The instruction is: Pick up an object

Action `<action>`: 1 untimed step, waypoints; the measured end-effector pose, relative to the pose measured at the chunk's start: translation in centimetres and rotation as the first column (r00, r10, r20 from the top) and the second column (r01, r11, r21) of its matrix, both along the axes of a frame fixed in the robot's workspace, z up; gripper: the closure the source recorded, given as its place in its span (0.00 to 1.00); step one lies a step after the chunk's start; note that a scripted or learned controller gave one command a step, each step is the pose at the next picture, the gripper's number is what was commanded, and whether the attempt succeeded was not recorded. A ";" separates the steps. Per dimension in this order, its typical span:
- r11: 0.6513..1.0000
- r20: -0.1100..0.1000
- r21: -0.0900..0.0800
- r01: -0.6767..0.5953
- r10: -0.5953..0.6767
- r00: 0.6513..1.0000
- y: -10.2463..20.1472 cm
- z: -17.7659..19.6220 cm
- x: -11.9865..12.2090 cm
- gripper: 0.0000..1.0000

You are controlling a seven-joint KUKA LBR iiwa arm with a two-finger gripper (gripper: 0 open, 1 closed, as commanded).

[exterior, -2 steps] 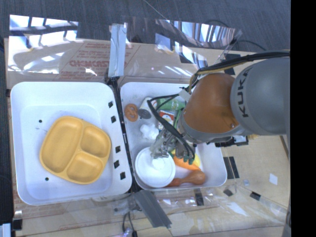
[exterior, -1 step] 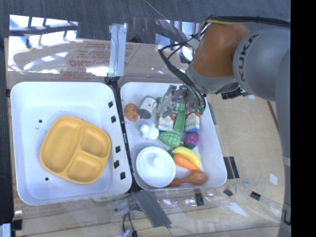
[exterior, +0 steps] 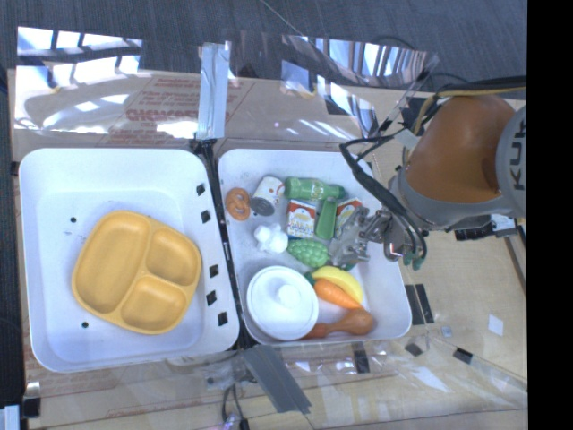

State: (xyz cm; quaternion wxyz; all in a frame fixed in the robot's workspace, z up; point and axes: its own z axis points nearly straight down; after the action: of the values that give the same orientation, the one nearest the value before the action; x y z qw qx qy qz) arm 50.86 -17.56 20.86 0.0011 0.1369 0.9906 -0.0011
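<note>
The right bin [exterior: 385, 280] holds a heap of toy food: a pretzel [exterior: 237, 203], a small tin can [exterior: 267, 194], a green packet [exterior: 312, 189], a red and white carton [exterior: 303, 219], a green bottle [exterior: 326, 218], white eggs [exterior: 271, 237], a green bumpy vegetable [exterior: 311, 253], a banana [exterior: 340, 282], a carrot [exterior: 337, 296], a white lidded bowl [exterior: 282, 301] and a brown drumstick [exterior: 345, 325]. My gripper [exterior: 355, 237] hangs low over the right side of the heap, beside the green bottle and just above the banana.
The left bin [exterior: 54, 173] holds a yellow divided plate [exterior: 134, 271]. A black ridge with clips [exterior: 215, 240] separates the two bins. Cables loop from the arm [exterior: 457, 164] above the right bin's far corner.
</note>
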 end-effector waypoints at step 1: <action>1.000 0.000 0.001 -0.006 0.006 1.000 0.1 0.9 0.2 1.00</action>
State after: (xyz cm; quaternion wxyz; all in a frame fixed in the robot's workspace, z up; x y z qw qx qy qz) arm 51.02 -17.41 21.78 0.0012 0.1341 0.9910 -0.0008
